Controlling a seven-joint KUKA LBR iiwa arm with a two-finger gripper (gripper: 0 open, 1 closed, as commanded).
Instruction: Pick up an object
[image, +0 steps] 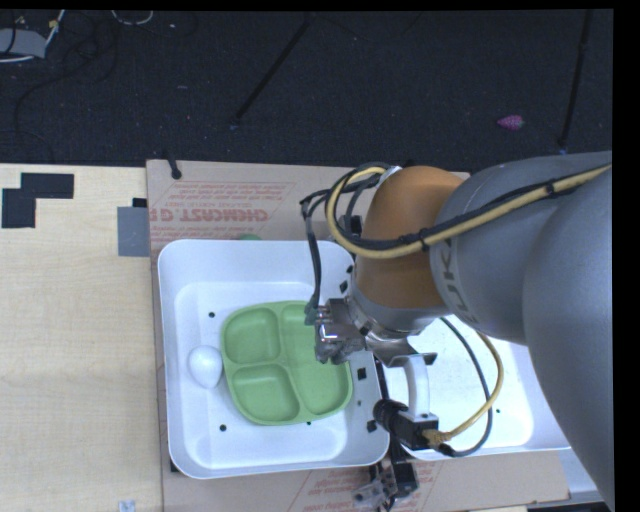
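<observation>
A green divided plate (265, 365) lies in the middle of the left white bin (185, 275). A small white egg-shaped object (205, 366) rests against the plate's left edge. My gripper (331, 345) hangs below the orange wrist band, low over the plate's right rim. The arm's bulk hides the plate's upper right corner.
The grey arm and its yellow and black cables cover most of the right bin (512, 420). Both bins sit on a sheet of brown cardboard (230, 200) on the wooden bench. A cable clamp (400, 425) hangs near the bins' shared wall.
</observation>
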